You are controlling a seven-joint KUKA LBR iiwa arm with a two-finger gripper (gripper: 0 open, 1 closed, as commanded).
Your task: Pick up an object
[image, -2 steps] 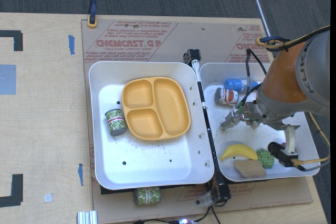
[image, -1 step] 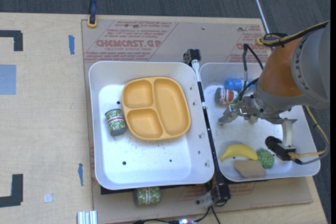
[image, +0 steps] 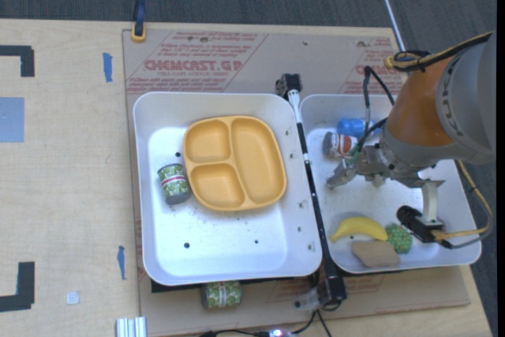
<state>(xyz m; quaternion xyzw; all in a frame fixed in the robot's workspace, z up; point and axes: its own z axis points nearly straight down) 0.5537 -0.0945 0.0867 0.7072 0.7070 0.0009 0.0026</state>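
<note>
My gripper (image: 346, 171) hangs over the left half of the right bin (image: 461, 255), pointing toward the divider between the bins. Just beyond it lies a small red-and-white can (image: 339, 144), with a blue piece (image: 351, 126) touching its far side. Nearer the front of this bin lie a yellow banana (image: 359, 230), a green lumpy thing (image: 400, 239) and a tan block (image: 375, 253), all close together. Nothing shows between the gripper and these things. In the left bin (image: 158, 249) a yellow divided plate (image: 234, 162) lies flat, and a small green-labelled can (image: 173, 183) lies at its left edge.
Another green-labelled can (image: 222, 294) lies outside the bins, on the bench in front of the left bin. A black rail (image: 308, 170) runs between the two bins. The front part of the left bin floor is bare white.
</note>
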